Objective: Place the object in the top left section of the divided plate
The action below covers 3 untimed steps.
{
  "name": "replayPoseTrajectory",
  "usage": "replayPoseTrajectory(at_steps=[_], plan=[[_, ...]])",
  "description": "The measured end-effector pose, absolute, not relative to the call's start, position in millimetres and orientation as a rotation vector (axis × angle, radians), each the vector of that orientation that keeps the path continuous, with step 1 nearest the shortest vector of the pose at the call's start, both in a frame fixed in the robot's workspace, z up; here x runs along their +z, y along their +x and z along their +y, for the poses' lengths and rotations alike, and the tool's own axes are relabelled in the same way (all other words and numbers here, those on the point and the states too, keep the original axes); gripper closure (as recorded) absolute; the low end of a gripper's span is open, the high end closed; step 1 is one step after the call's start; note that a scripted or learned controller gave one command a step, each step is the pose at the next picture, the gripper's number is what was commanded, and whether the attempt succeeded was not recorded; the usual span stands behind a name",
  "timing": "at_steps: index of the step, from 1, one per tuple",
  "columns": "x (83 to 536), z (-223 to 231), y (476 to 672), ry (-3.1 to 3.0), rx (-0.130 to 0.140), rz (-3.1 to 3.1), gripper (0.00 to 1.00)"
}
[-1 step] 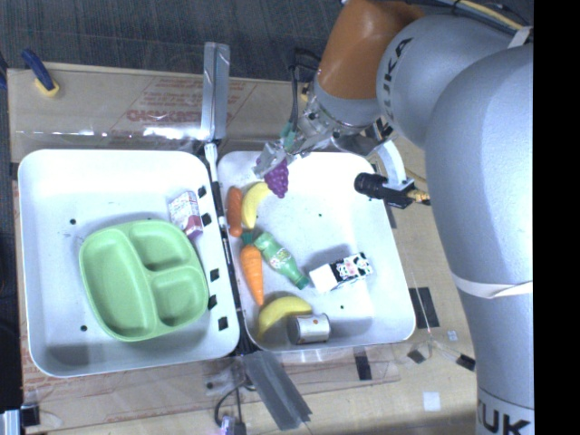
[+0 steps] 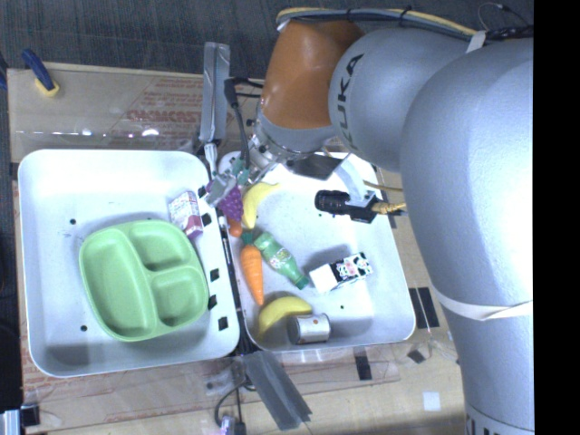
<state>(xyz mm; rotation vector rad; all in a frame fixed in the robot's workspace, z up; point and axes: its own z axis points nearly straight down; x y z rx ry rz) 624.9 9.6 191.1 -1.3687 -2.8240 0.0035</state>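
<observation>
carrot (image 2: 253, 274), green bottle (image 2: 280, 258), two bananas (image 2: 283, 312), can (image 2: 311, 328)

Single fixed camera above bench, angled down. Both white bins (image 2: 36, 243) fill frame centre and left; arm (image 2: 453, 152) enters from right, close to lens.

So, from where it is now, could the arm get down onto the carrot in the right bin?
Probably yes. The carrot lies exposed with nothing on top, though the green bottle lies close alongside it and could crowd the gripper, which is near the bin's top-left corner.
</observation>
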Motion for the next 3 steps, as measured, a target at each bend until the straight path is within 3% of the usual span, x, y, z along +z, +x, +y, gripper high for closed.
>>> replayPoseTrajectory(at_steps=[1,2,3], plan=[[191.3,80.2,563.2,-1.132,0.003,-2.927,1.0],[191.4,79.5,563.4,-1.134,0.004,-2.927,0.0],[191.7,78.9,564.4,-1.229,0.001,-2.891,0.0]])
